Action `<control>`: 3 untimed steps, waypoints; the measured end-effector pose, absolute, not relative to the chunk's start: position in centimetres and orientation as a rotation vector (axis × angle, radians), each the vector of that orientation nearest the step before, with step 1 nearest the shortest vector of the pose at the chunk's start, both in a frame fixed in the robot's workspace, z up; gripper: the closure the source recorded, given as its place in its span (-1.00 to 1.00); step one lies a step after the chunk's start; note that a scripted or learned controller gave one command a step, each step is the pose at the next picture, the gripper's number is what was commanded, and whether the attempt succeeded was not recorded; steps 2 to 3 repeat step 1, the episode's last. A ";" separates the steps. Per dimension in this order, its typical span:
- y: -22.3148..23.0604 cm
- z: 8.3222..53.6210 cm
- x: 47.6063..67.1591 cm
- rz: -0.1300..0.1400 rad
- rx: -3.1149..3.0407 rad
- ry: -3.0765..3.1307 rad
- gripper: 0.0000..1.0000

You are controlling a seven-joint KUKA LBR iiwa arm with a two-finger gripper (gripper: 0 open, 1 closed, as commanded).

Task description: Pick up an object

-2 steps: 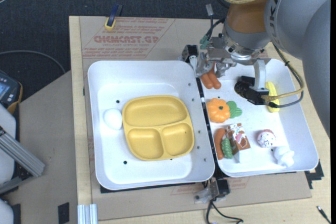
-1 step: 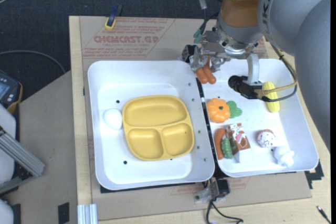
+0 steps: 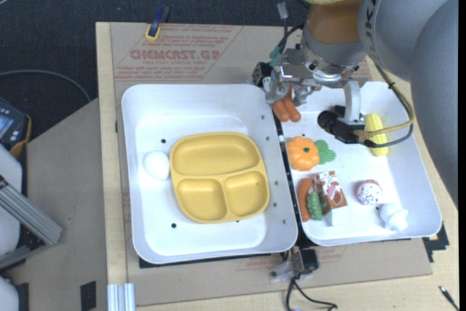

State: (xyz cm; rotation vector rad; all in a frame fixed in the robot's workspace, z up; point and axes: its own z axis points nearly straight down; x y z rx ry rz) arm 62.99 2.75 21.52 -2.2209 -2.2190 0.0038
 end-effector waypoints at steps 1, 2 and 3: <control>1.9 23.4 63.2 -0.004 -2.224 -2.223 1.00; 1.9 23.4 63.2 -0.004 -2.224 -2.223 1.00; 1.9 23.4 63.2 -0.004 -2.224 -2.223 1.00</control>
